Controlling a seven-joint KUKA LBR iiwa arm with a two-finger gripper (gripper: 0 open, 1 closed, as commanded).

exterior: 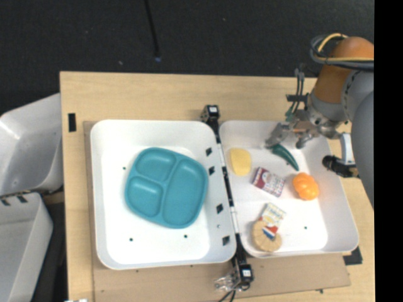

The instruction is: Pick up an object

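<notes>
My gripper (pixel 291 139) hangs over the far side of the right bin (pixel 334 231), its fingers spread open and nothing held between them. Just below its tips a dark green curved object (pixel 287 156) lies on the bin floor. A yellow oval piece (pixel 239 161) rests near the bin's left wall. To its right sit a small pink and white box (pixel 267 181) and an orange fruit (pixel 305 186). Near the front, a round tan item (pixel 267 236) lies partly under a small printed packet (pixel 273 214).
The left bin (pixel 107 231) bears a teal divided plate (pixel 167 186). A black-clipped divider (pixel 223 187) joins the two bins. The arm's grey body with its orange band (pixel 343 61) stands over the bench's far right corner.
</notes>
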